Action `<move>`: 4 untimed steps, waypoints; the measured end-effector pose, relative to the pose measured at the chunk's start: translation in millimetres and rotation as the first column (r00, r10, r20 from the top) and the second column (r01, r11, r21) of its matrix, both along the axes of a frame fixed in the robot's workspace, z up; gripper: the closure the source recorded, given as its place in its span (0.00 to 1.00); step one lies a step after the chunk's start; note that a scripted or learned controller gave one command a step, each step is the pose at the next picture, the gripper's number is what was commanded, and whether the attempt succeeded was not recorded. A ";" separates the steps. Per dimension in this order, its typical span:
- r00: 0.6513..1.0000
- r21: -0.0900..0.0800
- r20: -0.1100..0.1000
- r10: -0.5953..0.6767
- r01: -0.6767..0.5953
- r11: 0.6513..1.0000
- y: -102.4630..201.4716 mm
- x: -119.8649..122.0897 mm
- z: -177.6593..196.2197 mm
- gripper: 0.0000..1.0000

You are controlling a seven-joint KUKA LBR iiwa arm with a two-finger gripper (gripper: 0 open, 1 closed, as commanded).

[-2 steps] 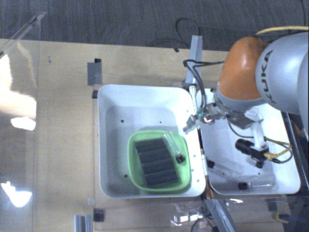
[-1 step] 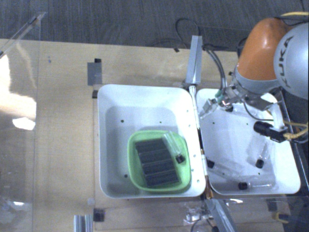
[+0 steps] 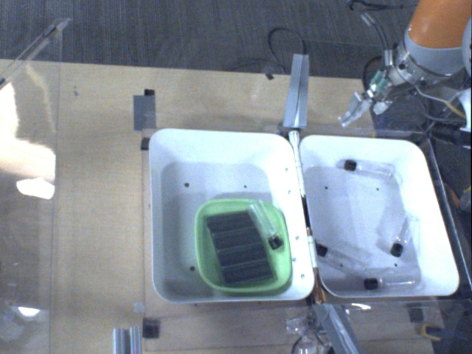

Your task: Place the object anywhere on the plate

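the table (image 3: pixel 81 220) lies nearest the camera, carrying two white bins side by side. the left bin (image 3: pixel 169 198) holds a green plate (image 3: pixel 203 231) with a dark ribbed block (image 3: pixel 237 248) on it, and a clear tube (image 3: pixel 265 223) with a black cap rests on the plate's right side. the right bin (image 3: pixel 435 220) holds several more clear tubes (image 3: pixel 369 169). the end effector (image 3: pixel 361 109) hangs above the table behind the right bin, its fingers apart, nothing between them.
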State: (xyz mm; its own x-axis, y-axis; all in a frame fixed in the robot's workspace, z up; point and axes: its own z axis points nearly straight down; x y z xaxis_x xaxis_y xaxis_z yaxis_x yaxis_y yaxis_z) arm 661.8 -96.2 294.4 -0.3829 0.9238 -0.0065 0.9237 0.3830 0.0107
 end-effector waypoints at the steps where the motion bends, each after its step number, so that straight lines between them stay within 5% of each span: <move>1: 1.000 -0.002 0.010 0.010 -0.010 1.000 3.0 2.2 12.3 1.00; 2: 0.969 0.001 -0.006 0.246 -0.246 0.969 48.7 -9.9 -87.4 1.00; 3: 0.897 -0.004 -0.001 0.441 -0.441 0.897 62.3 3.6 -15.8 1.00; 4: 0.833 -0.002 -0.005 0.553 -0.553 0.833 77.1 3.3 -89.7 1.00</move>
State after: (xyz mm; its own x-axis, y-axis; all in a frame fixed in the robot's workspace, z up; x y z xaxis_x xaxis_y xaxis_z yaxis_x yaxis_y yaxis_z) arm 665.1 -19.2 204.7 -0.8300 0.5577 -0.0063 0.5577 0.8300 0.0053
